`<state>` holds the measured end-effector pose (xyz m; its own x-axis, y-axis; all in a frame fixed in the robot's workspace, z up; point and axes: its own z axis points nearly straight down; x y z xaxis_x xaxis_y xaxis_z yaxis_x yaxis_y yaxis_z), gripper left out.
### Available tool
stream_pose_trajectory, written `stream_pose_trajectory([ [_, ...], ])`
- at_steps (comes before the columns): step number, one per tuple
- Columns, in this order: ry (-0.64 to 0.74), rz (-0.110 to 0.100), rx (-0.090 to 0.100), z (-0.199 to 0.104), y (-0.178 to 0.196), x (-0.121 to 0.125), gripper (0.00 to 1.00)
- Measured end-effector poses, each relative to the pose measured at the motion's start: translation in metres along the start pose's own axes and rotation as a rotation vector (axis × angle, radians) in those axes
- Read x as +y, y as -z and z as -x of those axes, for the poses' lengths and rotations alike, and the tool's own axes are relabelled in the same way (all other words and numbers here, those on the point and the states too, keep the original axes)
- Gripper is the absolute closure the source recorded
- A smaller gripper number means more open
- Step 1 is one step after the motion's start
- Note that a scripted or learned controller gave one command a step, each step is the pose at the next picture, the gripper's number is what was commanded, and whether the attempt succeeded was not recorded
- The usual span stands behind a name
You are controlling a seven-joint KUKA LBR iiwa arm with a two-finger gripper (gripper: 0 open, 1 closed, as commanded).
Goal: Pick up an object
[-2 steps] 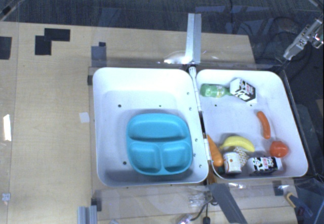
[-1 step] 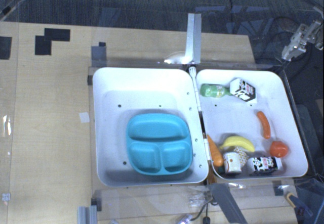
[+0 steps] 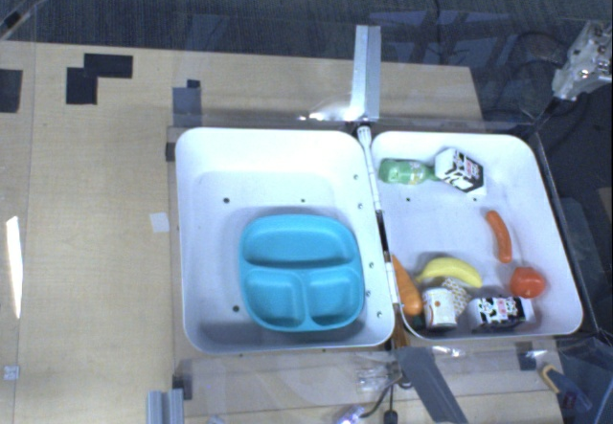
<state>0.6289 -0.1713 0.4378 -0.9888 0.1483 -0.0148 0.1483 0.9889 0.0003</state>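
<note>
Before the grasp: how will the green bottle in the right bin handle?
The green bottle lies on its side, so a nudge would probably roll it. It looks like smooth plastic, likely light and a bit slippery. Its cap end sits near the small carton, which may shift along.

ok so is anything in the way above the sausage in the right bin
Nothing visible covers the sausage; it lies alone on bare bin floor in the right bin. The tomato sits just below it, apart. The hand hangs outside the bin's upper right corner.

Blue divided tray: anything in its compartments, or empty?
Empty. All three compartments of the blue tray show bare blue plastic; it lies flat in the left bin.
</note>
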Motion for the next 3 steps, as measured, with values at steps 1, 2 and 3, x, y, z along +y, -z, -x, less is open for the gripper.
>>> stream_pose_trajectory([
  [1,0.261,0.001,0.004,0.032,-0.062,-0.029,1.0],
  [2,0.486,0.002,0.004,0.044,-0.134,-0.026,1.0],
  [3,0.681,0.002,0.002,0.044,-0.134,-0.026,1.0],
])
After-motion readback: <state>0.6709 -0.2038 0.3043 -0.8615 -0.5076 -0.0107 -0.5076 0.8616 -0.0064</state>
